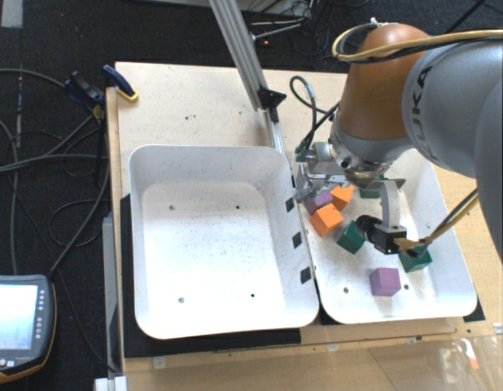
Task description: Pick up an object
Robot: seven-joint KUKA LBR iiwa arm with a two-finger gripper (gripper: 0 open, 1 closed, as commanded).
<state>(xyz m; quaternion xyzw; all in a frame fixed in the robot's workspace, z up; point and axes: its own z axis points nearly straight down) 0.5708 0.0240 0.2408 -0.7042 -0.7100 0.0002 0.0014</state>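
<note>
Over the right bin the arm hangs low, with its gripper sitting near that bin's far-left corner, right up against the wall shared with the left bin. Honestly can't tell if the tool is apart or together, the wrist blocks it. Just under it there's a cluster of blocks: a purple cube touching a small orange cube, and a bigger orange cube just beside those toward the near edge. A green block sits next to that, near the bin's middle. Another green block is by the right edge, partly behind a black bit of the rig, and a second purple cube lies alone toward the near edge. Nothing looks lifted off the floor of the bin.
</note>
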